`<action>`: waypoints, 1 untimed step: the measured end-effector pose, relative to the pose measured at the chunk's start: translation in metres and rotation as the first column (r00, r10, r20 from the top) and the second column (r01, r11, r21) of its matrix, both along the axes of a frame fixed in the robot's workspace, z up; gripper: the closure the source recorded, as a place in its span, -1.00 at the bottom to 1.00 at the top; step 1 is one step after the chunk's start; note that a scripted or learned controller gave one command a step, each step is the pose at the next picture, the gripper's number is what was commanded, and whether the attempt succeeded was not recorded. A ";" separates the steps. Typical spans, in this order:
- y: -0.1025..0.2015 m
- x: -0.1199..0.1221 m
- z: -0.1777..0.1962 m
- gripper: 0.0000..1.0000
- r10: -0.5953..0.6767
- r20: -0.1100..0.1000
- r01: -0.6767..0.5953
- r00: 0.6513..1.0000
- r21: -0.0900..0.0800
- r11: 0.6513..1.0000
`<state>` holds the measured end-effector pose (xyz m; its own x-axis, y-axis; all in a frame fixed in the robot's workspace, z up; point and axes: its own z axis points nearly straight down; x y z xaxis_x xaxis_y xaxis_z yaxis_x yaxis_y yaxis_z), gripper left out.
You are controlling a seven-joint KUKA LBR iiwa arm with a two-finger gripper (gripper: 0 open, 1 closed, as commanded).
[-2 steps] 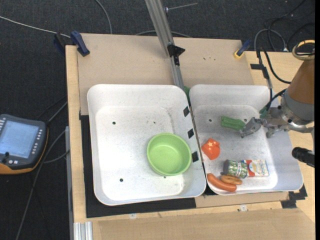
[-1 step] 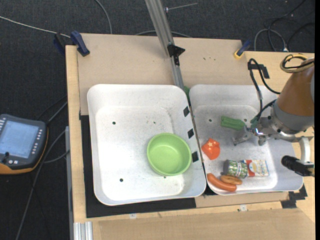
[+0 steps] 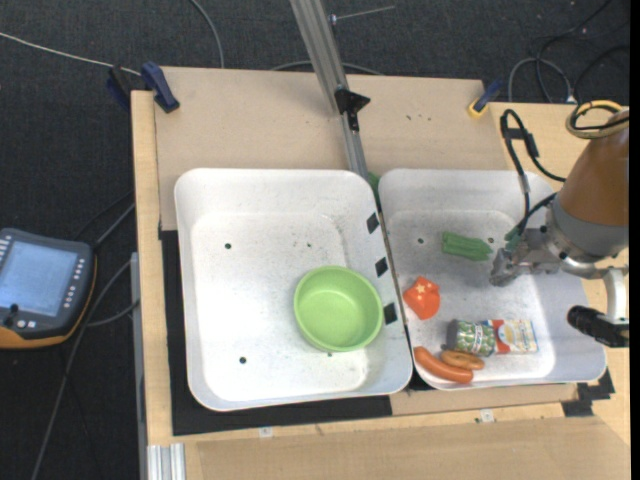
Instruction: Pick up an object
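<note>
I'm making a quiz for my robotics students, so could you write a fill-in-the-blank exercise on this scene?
1. The green bowl sits in the ____ bin.
2. The pincer hovers beside the ____ block.
3. The hot dog lies near the right bin's ____ edge.

Missing words: left; green; front

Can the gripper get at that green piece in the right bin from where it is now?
Probably yes. The gripper sits just right of the green piece in the right bin, with nothing between them; the orange pepper lies apart, lower left.
</note>
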<state>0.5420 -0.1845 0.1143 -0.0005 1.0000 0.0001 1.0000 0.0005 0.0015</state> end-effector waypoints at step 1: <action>0.005 0.002 0.043 1.00 0.000 0.002 0.000 1.000 -0.001 1.000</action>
<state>0.5437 -0.1796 0.1572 -0.0008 1.0000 -0.0007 1.0000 0.0008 0.0032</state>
